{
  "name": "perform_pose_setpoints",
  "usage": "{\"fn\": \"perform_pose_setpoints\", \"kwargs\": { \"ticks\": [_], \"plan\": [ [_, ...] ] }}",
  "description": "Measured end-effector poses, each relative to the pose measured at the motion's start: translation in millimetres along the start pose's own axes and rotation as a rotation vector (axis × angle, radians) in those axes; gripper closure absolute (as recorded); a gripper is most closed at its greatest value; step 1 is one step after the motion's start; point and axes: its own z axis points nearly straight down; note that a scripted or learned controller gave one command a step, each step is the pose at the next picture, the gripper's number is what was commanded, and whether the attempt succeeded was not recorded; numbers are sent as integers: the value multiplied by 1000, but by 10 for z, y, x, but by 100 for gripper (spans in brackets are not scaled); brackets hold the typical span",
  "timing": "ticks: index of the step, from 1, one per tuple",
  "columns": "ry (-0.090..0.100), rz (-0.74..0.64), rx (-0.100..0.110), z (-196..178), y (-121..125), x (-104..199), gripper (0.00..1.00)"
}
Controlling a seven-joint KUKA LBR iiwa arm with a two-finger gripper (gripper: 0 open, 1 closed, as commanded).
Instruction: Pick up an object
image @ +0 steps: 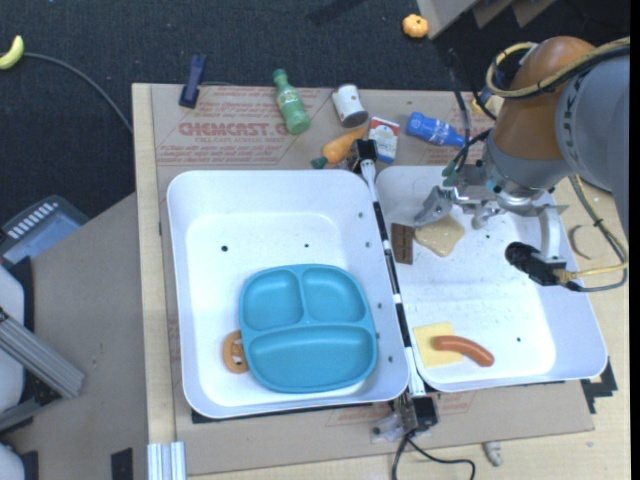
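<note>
Camera view: arm reaches over the right bin point(560, 353), gripper point(452, 208) low at that bin's far left corner, right over a tan bread slice point(441, 236). Jaws state: cannot tell, wrist blocks them. A brown block point(402, 243) lies just beside the bread at the left wall; a hot dog point(464, 349) on a yellow slice point(434, 343) sits near the front edge. Left bin point(200, 218) holds a blue tray point(305, 326). Looks like the approach/grasp step on the bread; next move calls for clamping, then lifting straight up.

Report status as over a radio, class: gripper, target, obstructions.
Gripper low in right bin, over tan slice. Grasp unconfirmed. Brown block close beside.
</note>
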Motion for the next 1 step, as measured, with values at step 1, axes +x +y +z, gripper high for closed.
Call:
{"fn": "perform_pose_setpoints", "kwargs": {
  "ticks": [1],
  "plan": [
    [0, 0, 1, -163, -602, -204, 0]
  ]
}}
